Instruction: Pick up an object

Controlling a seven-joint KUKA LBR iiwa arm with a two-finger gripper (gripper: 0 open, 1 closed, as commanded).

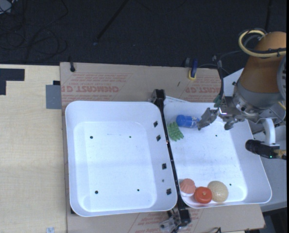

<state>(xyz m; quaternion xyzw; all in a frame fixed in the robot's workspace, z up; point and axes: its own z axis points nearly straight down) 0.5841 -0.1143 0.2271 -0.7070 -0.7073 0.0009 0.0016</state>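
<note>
My pincer [216, 119] hangs open over the far end of the right bin [261, 188], holding nothing, with the blue piece [185, 121] just to its left and the green one [175, 130] a little beyond that. To take the blue piece cleanly, I judge I must shift left until my fingers straddle it, drop straight down, then close without nudging it against the bin wall.
</note>
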